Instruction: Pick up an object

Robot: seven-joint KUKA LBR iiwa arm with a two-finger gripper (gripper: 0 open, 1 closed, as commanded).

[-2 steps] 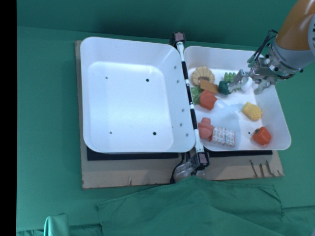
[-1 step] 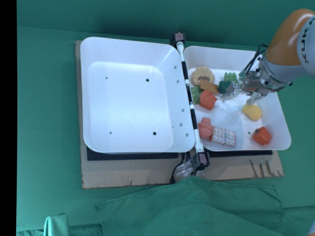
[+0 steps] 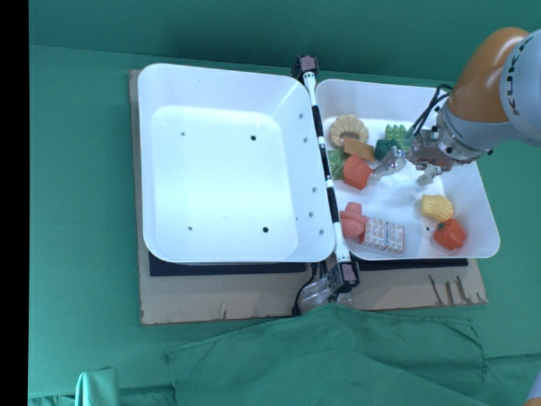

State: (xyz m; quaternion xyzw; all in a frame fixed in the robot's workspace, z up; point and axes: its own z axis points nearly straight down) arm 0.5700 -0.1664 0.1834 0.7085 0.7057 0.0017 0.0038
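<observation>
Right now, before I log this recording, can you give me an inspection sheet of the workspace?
Surface: green cloth over the bench, with a cardboard sheet under two white bins.
Job's things: right bin holds toy foods: a corn cob, a red pepper, a red block, a pink piece, a printed box, a round yellow toy and green pieces.
Clutter: nothing seen in the left bin.
Hand: hand low over the right bin's middle; nothing seen in it.
Cables: black cable at the wrist.
Surroundings: folded green cloth in front; striped divider between the bins.
</observation>
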